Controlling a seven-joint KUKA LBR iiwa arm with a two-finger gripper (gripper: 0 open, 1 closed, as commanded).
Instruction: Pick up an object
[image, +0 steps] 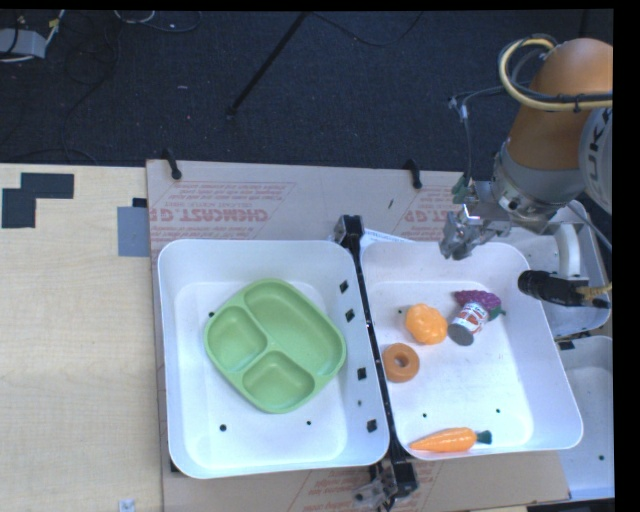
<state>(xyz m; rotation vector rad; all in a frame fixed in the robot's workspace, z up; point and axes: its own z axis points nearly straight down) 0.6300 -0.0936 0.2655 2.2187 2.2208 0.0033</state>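
The right bin (540, 400) holds an orange round fruit (425, 324), a brown donut (401, 362), a small can (467, 322) lying on its side next to purple grapes (478, 299), and a carrot (447, 439) near the front wall. My gripper (460, 243) hangs over the bin's far edge, above and behind these objects, with nothing visible between its fingers. The fingers look close together.
The left bin (185, 300) holds a green divided plate (275, 344). A black divider (365, 340) runs between the bins. A black handle-like part (550, 287) juts in at the right bin's right rim.
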